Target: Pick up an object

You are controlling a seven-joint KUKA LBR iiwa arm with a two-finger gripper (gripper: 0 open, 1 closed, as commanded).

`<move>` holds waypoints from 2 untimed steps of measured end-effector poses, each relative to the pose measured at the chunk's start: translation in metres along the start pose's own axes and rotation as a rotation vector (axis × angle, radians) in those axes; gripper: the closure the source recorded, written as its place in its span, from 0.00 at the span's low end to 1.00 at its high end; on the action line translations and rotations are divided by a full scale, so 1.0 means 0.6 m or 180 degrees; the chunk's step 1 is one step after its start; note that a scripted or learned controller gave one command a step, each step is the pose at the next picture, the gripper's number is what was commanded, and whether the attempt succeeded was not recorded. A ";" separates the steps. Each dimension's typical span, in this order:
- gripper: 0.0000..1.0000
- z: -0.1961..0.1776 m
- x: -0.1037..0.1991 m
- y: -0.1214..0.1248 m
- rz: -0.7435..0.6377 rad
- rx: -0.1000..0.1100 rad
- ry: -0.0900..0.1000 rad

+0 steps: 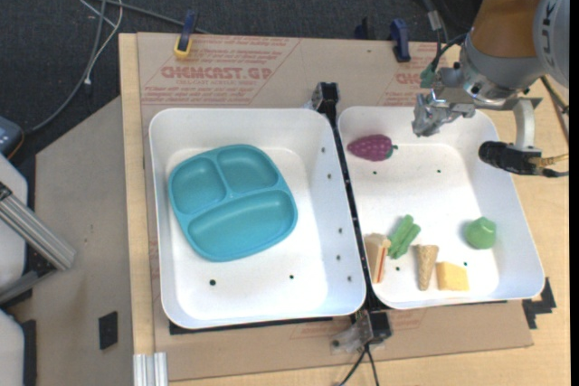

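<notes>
My pincer point(432, 119) hangs over the right white bin point(507, 194)'s back edge; can't tell its opening. Nearest target: dark purple plastic grape cluster point(370, 147), just beside it to the left. I'd centre over it, then descend straight.

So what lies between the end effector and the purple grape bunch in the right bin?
Nothing: in the camera view, only bare white bin floor separates the end effector from the purple grape bunch, which lies just to its left near the bin's far edge.
</notes>
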State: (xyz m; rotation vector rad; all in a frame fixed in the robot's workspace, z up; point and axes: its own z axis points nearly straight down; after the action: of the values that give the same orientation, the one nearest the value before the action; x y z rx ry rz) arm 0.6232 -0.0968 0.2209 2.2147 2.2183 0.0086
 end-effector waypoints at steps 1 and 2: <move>1.00 -0.092 0.000 0.003 0.0001 0.0002 0.0000; 1.00 -0.057 0.087 -0.034 -0.0010 0.0042 0.0013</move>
State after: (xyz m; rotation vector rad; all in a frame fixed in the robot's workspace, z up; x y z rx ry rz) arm 0.6027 -0.0445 0.2550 2.2199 2.2304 -0.0016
